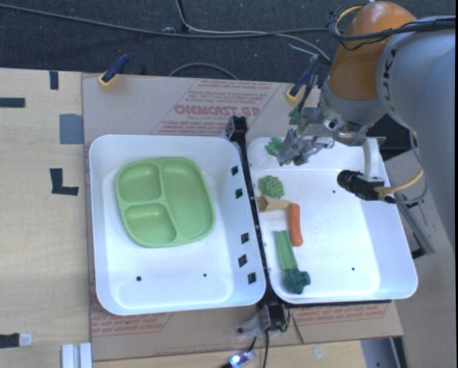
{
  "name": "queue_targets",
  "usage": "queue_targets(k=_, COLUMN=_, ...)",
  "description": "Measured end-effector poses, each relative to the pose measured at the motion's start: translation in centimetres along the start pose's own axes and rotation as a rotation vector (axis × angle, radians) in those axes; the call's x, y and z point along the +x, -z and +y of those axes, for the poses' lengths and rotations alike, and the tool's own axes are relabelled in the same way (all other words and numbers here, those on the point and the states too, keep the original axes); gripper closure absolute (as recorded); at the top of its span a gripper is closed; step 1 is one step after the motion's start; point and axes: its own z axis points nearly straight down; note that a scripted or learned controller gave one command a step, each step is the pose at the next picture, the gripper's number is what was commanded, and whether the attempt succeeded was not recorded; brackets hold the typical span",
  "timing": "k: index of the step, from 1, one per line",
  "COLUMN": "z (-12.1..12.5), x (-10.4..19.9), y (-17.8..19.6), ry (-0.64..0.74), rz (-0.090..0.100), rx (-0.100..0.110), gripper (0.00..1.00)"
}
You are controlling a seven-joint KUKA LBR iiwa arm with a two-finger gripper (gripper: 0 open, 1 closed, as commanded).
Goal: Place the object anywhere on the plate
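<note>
A light green divided plate (165, 202) lies in the left bin (106, 228). In the right bin (367, 259) lie a small green leafy piece (271, 185) on a tan piece (271, 203), an orange carrot (294, 225) and a long green vegetable with a dark head (290, 261). My gripper (293, 153) hangs low over the right bin's far left corner. Another small green item (275, 146) sits right beside its tip, on the left; whether they touch is unclear.
A black divider with clips (244, 205) runs between the two bins. A black cable fitting (359, 184) from the arm hangs over the right bin's far right. Blue-and-yellow clamps (114, 69) hold the cardboard base at the back.
</note>
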Motion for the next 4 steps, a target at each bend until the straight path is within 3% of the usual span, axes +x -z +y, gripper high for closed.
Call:
queue_targets(k=2, z=0.1, x=10.3, y=1.1, ry=0.0, rz=0.0, rx=-0.002, gripper=1.0)
queue_targets(k=3, z=-1.5, x=15.4, y=-0.2, ry=0.0, rz=-0.001, rx=0.001, gripper=1.0)
queue_targets(k=4, z=-2.0, x=17.2, y=-0.1, ry=-0.002, rz=-0.001, rx=0.0, gripper=1.0)
